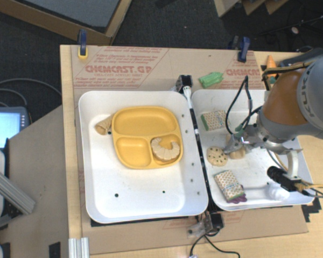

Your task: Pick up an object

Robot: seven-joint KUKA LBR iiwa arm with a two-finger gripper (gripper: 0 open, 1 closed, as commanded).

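Gripper (234, 147) low in right bin (258, 202), just right of cookie (217, 156); patterned block (229, 186) below cookie.

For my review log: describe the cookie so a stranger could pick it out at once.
Find the right-hand white bin. On its floor near the left wall lies the cookie, just left of the gripper. It is the only round, tan, dark-speckled disc; the patterned block nearer the front is rectangular.
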